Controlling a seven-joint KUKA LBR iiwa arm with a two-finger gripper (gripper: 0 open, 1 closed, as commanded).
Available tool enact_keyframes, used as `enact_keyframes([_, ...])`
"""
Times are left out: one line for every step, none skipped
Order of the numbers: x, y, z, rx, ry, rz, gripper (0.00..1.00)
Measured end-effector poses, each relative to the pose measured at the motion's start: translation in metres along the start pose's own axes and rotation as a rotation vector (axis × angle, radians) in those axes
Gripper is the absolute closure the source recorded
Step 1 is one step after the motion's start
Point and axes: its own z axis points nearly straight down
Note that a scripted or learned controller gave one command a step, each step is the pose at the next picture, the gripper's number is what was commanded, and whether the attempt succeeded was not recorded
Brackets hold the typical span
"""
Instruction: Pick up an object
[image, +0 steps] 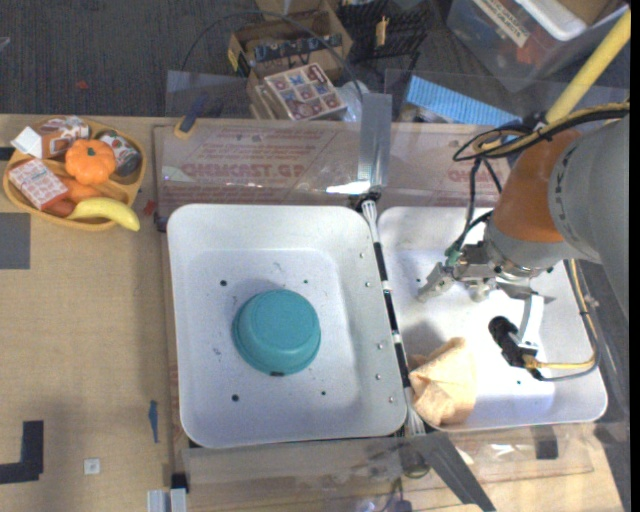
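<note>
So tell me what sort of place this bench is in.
Probably a robotics lab or test cell: a robot arm reaches over two white bins on a bench, with toy food in a dish and boxes and cables cluttering the floor behind.

End effector (458, 281) hovers in the right bin (580, 405), above a tan cloth (445, 385).

1 fixed camera looks down at a slant on the bench (80, 330), framing both white bins (200, 250), the arm (590, 190) entering from the right.
</note>
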Motion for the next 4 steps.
enact_keyframes([-0.053, 0.042, -0.100, 0.012, 0.001, 0.086, 0.00])
enact_keyframes([-0.053, 0.042, -0.100, 0.012, 0.001, 0.085, 0.00])
enact_keyframes([-0.044, 0.039, -0.050, 0.014, 0.003, -0.084, 0.00])
enact_keyframes([-0.049, -0.029, -0.082, 0.013, 0.004, -0.136, 0.00])
